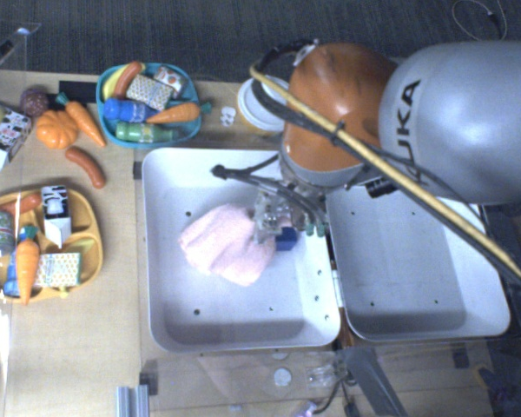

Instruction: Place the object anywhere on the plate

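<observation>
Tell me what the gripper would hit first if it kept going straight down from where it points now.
Likely the small blue object just under the gripper, at the pink plate's right edge in the left bin. Depth is unclear from this view.

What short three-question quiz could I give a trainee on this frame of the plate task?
1. True or false: the pink plate lies in the left bin.
2. Which thing sits right at the gripper? A) an orange carrot B) a small blue object C) a red sausage
3. Fill in: the blue bowl of toy food stands outside the bins, beyond the left bin's ____ edge.

Key:
1. True.
2. B, the small blue object, at the plate's right edge. Whether it is gripped cannot be told.
3. Far, that is the top edge in the camera view.
</observation>
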You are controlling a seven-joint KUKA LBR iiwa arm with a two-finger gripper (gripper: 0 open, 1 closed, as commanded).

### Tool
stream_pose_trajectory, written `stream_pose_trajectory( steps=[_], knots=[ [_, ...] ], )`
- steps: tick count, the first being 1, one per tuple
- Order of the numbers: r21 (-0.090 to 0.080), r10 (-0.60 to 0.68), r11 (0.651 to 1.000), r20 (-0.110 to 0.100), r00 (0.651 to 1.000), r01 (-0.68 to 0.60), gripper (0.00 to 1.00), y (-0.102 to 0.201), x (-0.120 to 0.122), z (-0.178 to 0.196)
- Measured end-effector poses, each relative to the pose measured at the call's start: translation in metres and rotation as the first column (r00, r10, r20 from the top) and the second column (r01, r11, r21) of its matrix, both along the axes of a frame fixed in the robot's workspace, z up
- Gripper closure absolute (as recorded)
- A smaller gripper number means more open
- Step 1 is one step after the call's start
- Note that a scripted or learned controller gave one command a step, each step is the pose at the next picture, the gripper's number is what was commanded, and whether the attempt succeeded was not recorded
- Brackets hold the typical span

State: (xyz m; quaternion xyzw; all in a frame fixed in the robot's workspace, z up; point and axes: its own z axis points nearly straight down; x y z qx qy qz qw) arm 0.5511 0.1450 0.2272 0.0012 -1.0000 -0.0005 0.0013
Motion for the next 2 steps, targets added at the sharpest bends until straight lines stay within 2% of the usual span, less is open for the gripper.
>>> stream_pose_trajectory(
  steps=[1, 2],
  knots=[
    [-0.001, -0.001, 1.0, 0.0, 1.0, 0.001, 1.0, 0.0497, -0.0131, -0.0046],
    [0.0, -0.001, 1.0, 0.001, 1.0, 0.001, 0.0, 0.0496, -0.013, -0.0043]
  ],
)
